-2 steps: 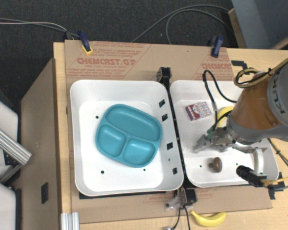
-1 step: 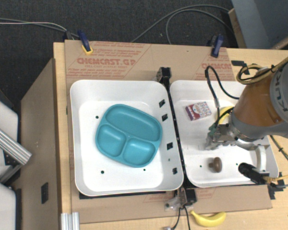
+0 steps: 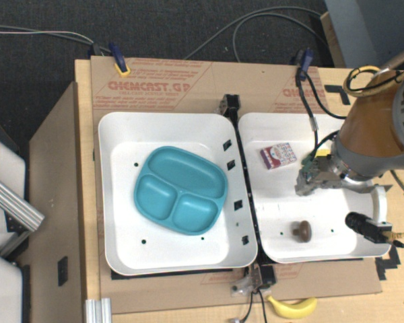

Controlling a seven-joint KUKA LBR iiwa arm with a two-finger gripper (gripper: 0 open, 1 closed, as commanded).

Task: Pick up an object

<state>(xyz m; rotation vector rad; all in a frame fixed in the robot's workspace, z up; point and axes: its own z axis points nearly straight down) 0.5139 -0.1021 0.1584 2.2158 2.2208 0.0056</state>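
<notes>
Pincer (image 3: pixel 308 180) over the right white bin (image 3: pixel 276 241).
You cannot tell its grip; small red-and-white carton (image 3: pixel 278 156) upper left, brown round lump (image 3: pixel 301 231) below.

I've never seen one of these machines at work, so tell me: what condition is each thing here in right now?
Gripper: low over the right bin, nothing seen between its fingers.
Carton: lying flat in the right bin, apart from the gripper.
Brown lump: resting on the right bin's floor, untouched.
Blue plate: right side up in the left bin, its three compartments bare.
Banana: lying outside the bins, at the bench's near edge.
</notes>
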